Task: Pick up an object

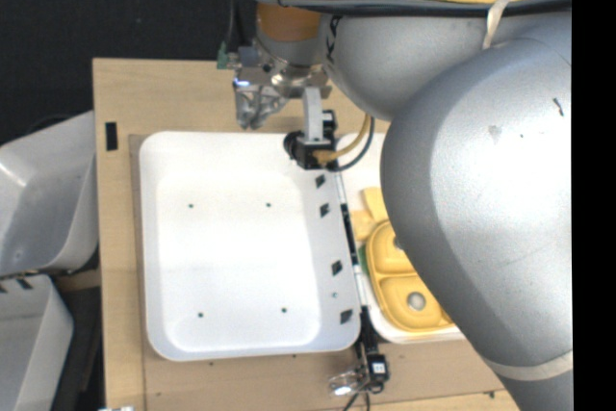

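A: Where is the gripper (258, 106)?
B: Over the left bin's (231, 245) far rim; I cannot tell its state.
A: And something to pick?
B: The yellow object (395, 269) in the right bin (404, 334), beneath the arm (481, 159), probably the likeliest target.

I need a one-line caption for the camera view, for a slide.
KUKA arm reaching from the right, its pincer above the far rim of the left white bin; a yellow object lies in the right bin.

camera view | above bench (115, 101) | slanted down | arm (481, 178) close, from right
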